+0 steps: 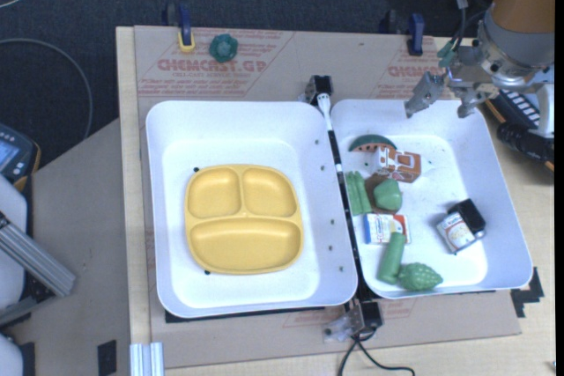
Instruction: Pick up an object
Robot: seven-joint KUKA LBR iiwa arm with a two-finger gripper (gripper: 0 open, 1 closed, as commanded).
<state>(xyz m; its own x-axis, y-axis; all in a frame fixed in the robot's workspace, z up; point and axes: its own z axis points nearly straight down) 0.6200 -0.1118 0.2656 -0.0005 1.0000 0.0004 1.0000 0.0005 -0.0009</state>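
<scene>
My gripper (442, 101) hangs over the far edge of the right bin (502, 189), open, with nothing between its fingers. Below it in that bin lie several small items: a brown-and-white piece (398, 162) under a green arc (371, 142), a brown and green lump (385, 194), a flat green strip (356, 192), a red-and-white card (384, 229), a green bottle (392, 257), a bumpy green toy (419, 277) and a small black-and-white box (460, 227). All of them lie nearer the front of the bin than the gripper.
The left bin (167, 189) holds a yellow divided plate (243, 218). A green knob (223, 46) and a clamp (183, 28) sit on the cardboard at the back left; another clamp (414, 32) stands at the back right, close to the arm.
</scene>
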